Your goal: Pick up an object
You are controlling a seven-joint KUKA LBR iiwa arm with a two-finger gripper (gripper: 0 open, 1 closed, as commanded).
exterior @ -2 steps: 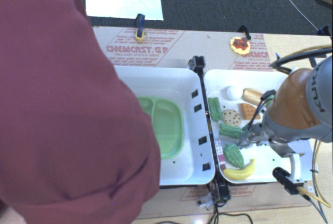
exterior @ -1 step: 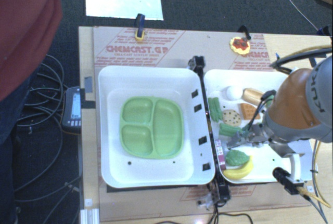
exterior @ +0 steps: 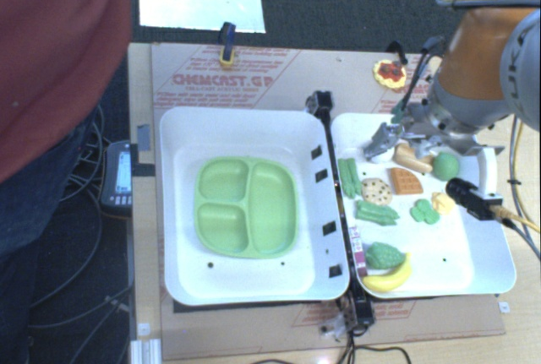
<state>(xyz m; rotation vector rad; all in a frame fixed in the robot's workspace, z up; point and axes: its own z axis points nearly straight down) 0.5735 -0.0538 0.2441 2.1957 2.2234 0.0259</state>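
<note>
Beside the gripper [exterior: 385,138] lies a tan bread roll [exterior: 412,160] (pale-tipped).

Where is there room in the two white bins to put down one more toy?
Bare white floor rings the green tray in the left bin, widest along its far edge. The right bin is free in its near right corner, right of the banana. It is crowded around the cookie and cracker, under the gripper.
</note>
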